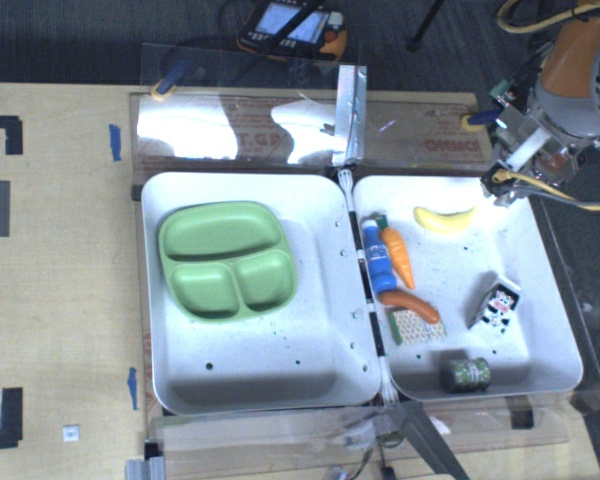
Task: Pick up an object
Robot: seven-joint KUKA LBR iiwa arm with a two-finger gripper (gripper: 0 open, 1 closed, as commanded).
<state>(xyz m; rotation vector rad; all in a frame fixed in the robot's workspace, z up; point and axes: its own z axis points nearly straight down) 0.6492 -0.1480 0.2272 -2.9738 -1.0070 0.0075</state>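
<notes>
1. Clear back panel (420, 138) behind the bins: faint reddish lettering shows through or is mirrored in it, too blurred to read.
2. Handheld pendant (290, 28) beyond the tabletop: lit screen, content too small to make out.
3. Blue bottle (379, 260) in the right bin: label present, no legible words.
4. Small black-and-white carton (495, 306): pattern only, no readable text.

In the right bin (550, 268), a yellow banana (443, 218) lies near the far edge. An orange carrot (399, 255) and a blue tube (378, 261) lie along the left edge, and a dark can (466, 372) lies at the near edge.
</notes>
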